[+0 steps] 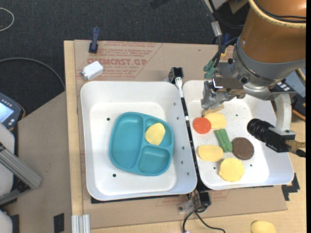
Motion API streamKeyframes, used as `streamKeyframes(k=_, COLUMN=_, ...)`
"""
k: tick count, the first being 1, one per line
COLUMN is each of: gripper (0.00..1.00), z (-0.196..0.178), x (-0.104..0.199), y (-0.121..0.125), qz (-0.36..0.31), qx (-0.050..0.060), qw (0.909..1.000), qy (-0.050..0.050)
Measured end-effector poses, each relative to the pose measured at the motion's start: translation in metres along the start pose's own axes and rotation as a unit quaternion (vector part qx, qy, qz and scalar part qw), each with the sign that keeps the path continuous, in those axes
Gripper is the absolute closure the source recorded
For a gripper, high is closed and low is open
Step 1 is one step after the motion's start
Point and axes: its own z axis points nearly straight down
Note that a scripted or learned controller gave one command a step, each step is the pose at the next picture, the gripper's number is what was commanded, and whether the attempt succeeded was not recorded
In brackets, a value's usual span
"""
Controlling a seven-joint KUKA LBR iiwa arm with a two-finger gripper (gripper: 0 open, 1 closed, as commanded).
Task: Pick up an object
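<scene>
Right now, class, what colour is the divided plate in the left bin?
Teal plate, seen in the camera view.

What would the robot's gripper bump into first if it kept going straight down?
Probably the pale yellow food piece right under the gripper, beside the orange-red round piece. Depth is hard to judge from above.

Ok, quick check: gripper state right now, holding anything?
Gripper: low over the right bin, just above the pale yellow piece; whether its jaws are open or shut cannot be told, and nothing is visibly held.
</scene>
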Motion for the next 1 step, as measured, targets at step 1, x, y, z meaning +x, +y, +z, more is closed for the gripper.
streamKeyframes(k=1, gripper=1.00, z=0.1025, x=0.0002, y=0.0240, qz=0.003, qx=0.011, qw=0.9999, qy=-0.002)
